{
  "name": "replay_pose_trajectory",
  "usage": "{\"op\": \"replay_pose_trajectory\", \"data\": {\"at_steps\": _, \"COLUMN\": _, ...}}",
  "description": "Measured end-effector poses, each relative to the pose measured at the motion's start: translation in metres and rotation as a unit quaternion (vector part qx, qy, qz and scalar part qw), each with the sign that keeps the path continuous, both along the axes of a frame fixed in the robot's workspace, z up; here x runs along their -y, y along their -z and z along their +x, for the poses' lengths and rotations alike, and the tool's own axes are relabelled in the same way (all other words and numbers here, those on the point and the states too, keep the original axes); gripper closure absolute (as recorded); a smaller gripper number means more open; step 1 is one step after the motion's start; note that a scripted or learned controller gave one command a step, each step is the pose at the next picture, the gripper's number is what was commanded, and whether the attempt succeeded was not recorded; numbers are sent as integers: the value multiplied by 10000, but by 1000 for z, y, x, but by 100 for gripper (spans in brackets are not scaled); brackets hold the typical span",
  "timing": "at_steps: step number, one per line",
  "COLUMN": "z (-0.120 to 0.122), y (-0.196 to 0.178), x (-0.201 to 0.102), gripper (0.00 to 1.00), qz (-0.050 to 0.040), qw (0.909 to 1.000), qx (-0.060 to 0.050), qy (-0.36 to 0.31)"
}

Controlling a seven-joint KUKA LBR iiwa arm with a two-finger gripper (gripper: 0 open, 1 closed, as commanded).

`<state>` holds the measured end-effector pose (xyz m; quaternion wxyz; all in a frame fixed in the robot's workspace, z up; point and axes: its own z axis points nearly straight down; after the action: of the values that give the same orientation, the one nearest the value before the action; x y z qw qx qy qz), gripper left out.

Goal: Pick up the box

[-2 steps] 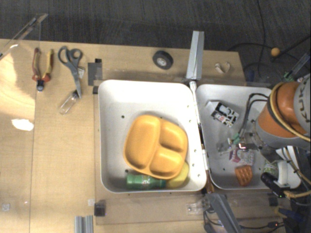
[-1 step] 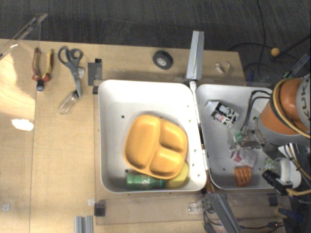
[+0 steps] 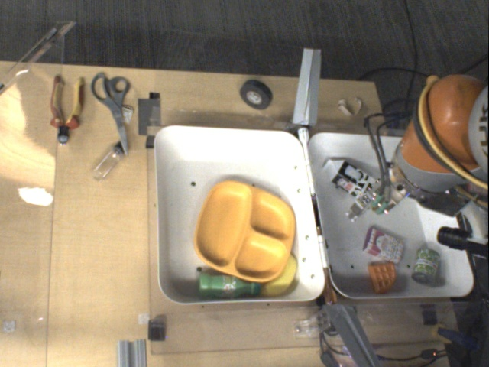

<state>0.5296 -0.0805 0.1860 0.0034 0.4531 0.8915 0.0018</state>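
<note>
Small pink-and-white cardboard box lies flat in right white bin, beside orange ridged object and green can. Claw hangs above bin's middle, apart from box; its state cannot be told.

I read bench as pale wood-look board, smooth, glare patch on its left part. Both bins: smooth white plastic, slight sheen; left bin, right bin. Yellow tray in left bin: moulded plastic, satin gloss. Green bottle under tray's near edge: shiny. Box in right bin: printed card, matt. Scissors left of left bin: bare metal blades, dark plastic handles. Arm's orange band: glossy.
</note>
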Motion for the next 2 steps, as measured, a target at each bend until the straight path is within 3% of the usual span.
{"op": "replay_pose_trajectory", "data": {"at_steps": 1, "z": -40, "y": -39, "x": 71, "gripper": 100, "qz": -18, "qw": 9989, "qx": 15, "qy": -459}}
{"op": "replay_pose_trajectory", "data": {"at_steps": 2, "z": -40, "y": -39, "x": 71, "gripper": 0, "qz": -17, "qw": 9990, "qx": 14, "qy": -456}}
